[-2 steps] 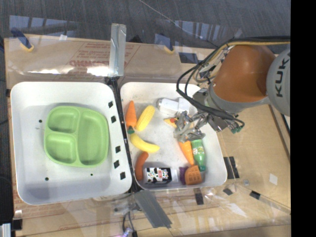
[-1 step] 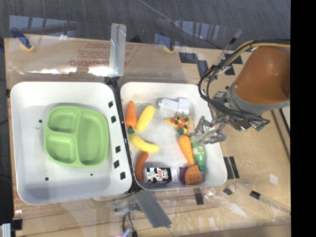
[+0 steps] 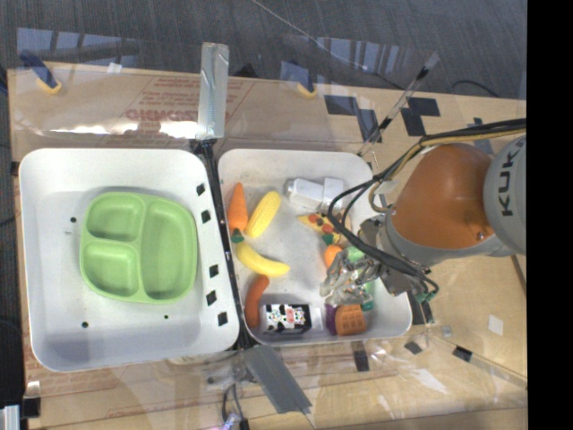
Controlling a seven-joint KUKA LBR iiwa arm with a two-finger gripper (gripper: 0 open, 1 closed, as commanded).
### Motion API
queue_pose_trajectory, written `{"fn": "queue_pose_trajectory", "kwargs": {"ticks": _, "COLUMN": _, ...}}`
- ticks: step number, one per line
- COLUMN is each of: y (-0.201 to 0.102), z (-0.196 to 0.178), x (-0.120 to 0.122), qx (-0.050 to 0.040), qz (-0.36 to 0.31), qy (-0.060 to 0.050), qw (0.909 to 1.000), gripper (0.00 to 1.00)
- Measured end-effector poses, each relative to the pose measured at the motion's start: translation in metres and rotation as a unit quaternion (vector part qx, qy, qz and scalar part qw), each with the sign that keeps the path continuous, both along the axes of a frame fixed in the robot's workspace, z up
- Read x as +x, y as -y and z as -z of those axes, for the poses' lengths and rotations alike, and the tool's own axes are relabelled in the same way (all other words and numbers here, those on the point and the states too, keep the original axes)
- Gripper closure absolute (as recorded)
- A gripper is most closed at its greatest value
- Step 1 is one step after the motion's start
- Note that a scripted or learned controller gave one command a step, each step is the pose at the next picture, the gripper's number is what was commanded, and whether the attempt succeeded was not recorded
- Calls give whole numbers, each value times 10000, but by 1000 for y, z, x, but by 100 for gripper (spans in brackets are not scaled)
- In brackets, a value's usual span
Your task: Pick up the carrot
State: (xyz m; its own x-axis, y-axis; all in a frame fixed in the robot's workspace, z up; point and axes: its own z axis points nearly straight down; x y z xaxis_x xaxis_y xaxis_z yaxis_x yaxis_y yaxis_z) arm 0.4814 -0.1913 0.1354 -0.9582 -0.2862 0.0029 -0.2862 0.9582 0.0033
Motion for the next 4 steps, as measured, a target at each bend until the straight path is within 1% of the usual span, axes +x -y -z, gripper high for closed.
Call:
{"fn": "queue_pose_trajectory", "kwargs": {"ticks": 1, "y": -51, "z": -63, "x": 20, "qx": -12, "qz": -1421, "qy": 43, "qw": 9898, "gripper": 100}}
{"fn": "queue_pose_trajectory", "kwargs": {"ticks": 2, "y": -97, "z": -127, "x": 33, "qx": -15, "qz": -722, "qy": 50, "qw": 9974, "gripper": 100}}
{"fn": "queue_pose_trajectory", "kwargs": {"ticks": 3, "y": -174, "z": -55, "x": 49, "qx": 2, "qz": -1608, "qy": 7, "qw": 9870, "gripper": 100}}
{"fn": "queue_pose_trajectory", "kwargs": {"ticks": 4, "y": -206, "z": -166, "x": 60, "qx": -20, "qz": -2448, "qy": 73, "qw": 9695, "gripper": 100}}
